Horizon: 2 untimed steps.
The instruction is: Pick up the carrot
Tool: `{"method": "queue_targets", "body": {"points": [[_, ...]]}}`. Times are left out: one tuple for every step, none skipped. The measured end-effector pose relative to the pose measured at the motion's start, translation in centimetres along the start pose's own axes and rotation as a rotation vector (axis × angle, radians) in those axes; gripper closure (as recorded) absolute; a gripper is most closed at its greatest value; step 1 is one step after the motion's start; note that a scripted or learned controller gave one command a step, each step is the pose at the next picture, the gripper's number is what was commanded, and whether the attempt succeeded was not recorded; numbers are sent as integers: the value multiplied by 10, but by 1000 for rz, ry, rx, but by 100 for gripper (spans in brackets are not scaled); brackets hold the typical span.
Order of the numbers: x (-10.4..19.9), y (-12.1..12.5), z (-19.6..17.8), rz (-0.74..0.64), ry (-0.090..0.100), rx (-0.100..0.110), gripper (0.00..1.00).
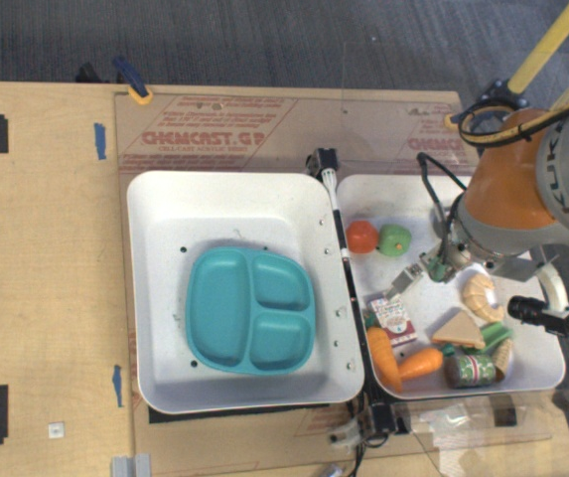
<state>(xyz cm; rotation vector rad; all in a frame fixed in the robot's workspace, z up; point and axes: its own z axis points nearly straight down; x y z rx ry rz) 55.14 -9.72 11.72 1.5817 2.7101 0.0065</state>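
Note:
The carrot [385,362] is an orange piece lying at the front left corner of the right bin [552,366], and a second orange length [423,363] angles off it to the right. My gripper [425,269] hangs over the middle of the same bin, behind the carrot and to its right, well apart from it. Nothing shows in the gripper. The orange-banded wrist [507,182] rises above it at the right.
A red tomato [361,235] and a green apple [394,238] sit at the back of the right bin. A red-and-white packet [392,317], a sandwich wedge [460,329], a bread roll [480,294] and a can [472,369] crowd round the carrot. The left bin [155,266] holds a teal divided plate [249,308].

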Motion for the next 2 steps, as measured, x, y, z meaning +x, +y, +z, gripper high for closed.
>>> {"method": "queue_targets", "body": {"points": [[-71, -9, -13, -505, -5, 2, 0], [-16, -1, -39, -586, 1, 1, 0]]}}
